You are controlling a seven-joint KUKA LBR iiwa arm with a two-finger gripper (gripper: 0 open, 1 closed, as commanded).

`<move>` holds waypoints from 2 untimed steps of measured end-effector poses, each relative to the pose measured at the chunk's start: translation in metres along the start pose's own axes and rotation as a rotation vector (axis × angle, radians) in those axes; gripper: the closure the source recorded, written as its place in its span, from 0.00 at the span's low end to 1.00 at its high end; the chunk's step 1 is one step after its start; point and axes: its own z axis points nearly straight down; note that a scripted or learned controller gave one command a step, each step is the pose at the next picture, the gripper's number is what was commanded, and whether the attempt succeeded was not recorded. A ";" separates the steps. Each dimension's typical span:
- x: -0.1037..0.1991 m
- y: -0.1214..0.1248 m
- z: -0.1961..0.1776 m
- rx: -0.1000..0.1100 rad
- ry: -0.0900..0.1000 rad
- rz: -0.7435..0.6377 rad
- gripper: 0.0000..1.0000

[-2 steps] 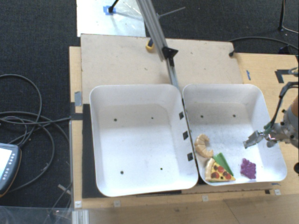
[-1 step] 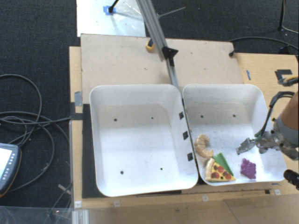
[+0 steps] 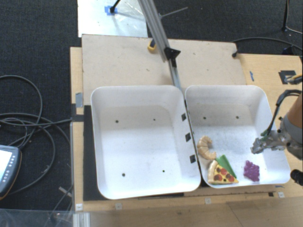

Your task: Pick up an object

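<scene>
From the camera above the bench you see two shallow white bins side by side on the board. The left bin (image 3: 142,141) shows bare floor with a few small dark dots on it. The right bin (image 3: 232,112) holds three things, all gathered near its front edge. A pale croissant-shaped toy (image 3: 206,148) lies close to the wall the two bins share. Just in front of it, a pizza slice toy (image 3: 221,173) with red dots rests against the front rim, with a green leaf-like piece (image 3: 227,164) touching its right side. A purple grape cluster (image 3: 251,170) sits further right, apart from the pizza slice and near the front right corner.

The gripper (image 3: 259,145) reaches in from the right, over the right-hand side of the right bin, above and a little behind the grape cluster. You cannot tell from this angle whether the claw is spread or pressed together; its tip is a small grey blur, and nothing can be seen between its parts. Most of the arm is cut off by the right edge, with a black cable looping above the wrist. A slanted metal pole (image 3: 158,25) crosses the board behind the bins. On the floor to the left, a device (image 3: 7,167) with a lit screen is cut off by the frame edge, beside loose black cables (image 3: 33,122).
</scene>
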 end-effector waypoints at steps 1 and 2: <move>0.001 -0.003 -0.045 -0.002 -0.001 -0.003 1.00; -0.003 0.002 -0.109 -0.006 -0.003 -0.005 1.00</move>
